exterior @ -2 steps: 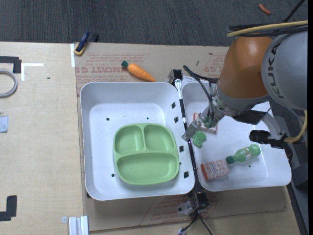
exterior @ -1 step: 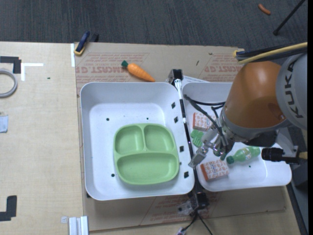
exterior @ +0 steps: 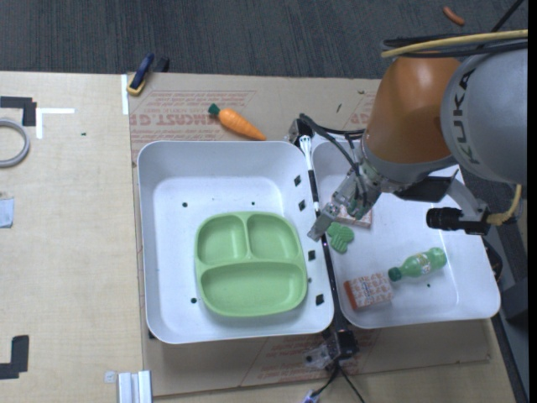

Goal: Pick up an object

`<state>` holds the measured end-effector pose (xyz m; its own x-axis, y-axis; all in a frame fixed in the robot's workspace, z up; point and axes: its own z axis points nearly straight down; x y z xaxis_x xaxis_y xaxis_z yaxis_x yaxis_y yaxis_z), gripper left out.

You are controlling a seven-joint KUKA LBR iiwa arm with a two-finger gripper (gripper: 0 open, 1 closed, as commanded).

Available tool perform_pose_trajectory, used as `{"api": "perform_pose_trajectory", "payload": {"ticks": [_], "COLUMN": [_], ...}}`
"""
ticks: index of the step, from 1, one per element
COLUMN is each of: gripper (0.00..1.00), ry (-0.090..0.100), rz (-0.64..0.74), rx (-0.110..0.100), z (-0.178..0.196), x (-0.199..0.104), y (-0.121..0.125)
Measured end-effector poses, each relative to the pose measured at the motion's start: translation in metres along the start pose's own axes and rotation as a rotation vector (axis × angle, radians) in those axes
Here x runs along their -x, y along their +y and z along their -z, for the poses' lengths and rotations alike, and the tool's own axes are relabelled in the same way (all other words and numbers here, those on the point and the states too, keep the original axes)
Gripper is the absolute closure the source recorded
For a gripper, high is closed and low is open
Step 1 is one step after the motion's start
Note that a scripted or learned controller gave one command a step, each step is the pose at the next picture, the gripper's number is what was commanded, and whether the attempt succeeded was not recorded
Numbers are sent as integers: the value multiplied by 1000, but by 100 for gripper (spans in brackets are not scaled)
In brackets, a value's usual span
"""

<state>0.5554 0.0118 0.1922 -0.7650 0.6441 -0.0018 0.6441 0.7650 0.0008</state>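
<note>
Grey metal fingers on the two-finger gripper [exterior: 329, 222] are down low at the left wall of the right white bin [exterior: 470, 309], and honestly I can't tell from this angle whether they're spread or pinched. Nothing visibly sits between them, so I wouldn't call anything held.

Closest candidate is the small green leafy-looking toy piece [exterior: 341, 238], lying just beside the fingertips, maybe touching. It looks like light plastic or foam, lumpy, probably a bit squishy. I'd pinch it across its narrow middle; the catch is it's crowded against the bin wall, so one finger has little room.

Under the wrist there's a flat pinkish card or packet [exterior: 361, 218], mostly hidden by the arm. Flat stuff like that is a pain to lift off a floor.

Further out, the little green plastic bottle with a white label [exterior: 419, 264] lies on its side. It's light, stiff, smooth and round, so it'll roll; grab across the body, not the cap. Next to it is a red and white snack packet [exterior: 367, 290], probably crinkly and slippery.

Left white bin [exterior: 159, 225] holds a pale green divided plastic plate [exterior: 250, 264]. An orange toy carrot [exterior: 237, 122] sits on the cardboard outside the bins.
</note>
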Motion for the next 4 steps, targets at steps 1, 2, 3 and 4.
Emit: {"api": "perform_pose_trajectory", "payload": {"ticks": [1,2,3,4], "gripper": [0,0,0,0], "ry": [1,-1,1,-2], "rz": [188,429,578,730], "rx": [0,1,0,2], "z": [0,0,0,0], "x": [-56,-18,-43,26], "y": [-32,-1,-62,-25]}}
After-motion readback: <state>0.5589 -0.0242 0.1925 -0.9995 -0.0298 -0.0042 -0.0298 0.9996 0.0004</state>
